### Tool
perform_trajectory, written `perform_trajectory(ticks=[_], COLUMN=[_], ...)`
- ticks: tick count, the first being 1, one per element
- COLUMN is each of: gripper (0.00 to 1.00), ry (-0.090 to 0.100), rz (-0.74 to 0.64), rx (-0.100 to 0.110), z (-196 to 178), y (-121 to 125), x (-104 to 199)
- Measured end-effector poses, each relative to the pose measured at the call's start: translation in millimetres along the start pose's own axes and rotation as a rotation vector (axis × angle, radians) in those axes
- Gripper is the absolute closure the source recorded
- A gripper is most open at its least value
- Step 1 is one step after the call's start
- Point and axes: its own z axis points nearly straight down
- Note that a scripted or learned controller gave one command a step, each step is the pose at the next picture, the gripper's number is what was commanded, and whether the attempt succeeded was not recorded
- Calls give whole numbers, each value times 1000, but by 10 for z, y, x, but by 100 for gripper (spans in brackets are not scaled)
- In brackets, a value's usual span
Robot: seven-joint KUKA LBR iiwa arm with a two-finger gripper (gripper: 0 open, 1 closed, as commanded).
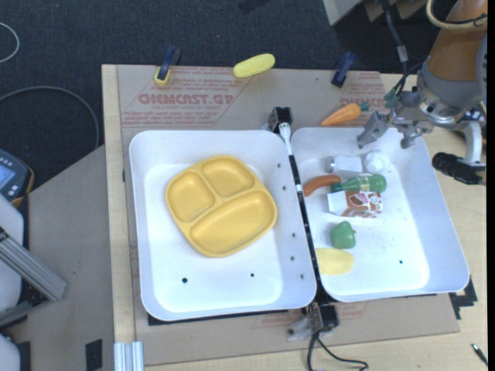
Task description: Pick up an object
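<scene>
- Left bin, biggest thing on the bench: holds just a yellow divided plate, three compartments, sitting roughly mid-bin and tilted a bit in the frame.
- Right bin, butted up against the left one along a dark seam: holds all the small stuff, clustered toward its upper-left part.
- Grey arm with the orange band reaching in from the right, up by the far corner of the right bin.
- Gripper hanging over the far rim of the right bin, fingers spread wide, nothing between them.
- Looks like the approach step, pre-grasp; nothing lifted yet as far as can be judged.
- Next move probably calls for dropping down and a little toward the near side, straddling one item, then closing. Closest candidates just below the gripper.
- Green bottle lying on its side, touching or nearly touching the red-and-white packet just beneath it.
- Pale yellow piece at the near-left of the right bin, close to the wall.
- Green pepper-ish toy just above that.
- Orange-red sausage-shaped thing left of the bottle.
- White ball and a small white tube beside it, nearest the gripper; can't tell if touching.
</scene>
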Motion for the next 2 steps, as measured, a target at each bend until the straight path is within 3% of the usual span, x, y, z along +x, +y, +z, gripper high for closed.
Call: perform_trajectory(ticks=[1, 2], gripper=[0, 0], ry=[-7, -3], rz=[-1, 0], rx=[-16, -16], z=[874, -713], y=[-289, -983], x=[102, 243])
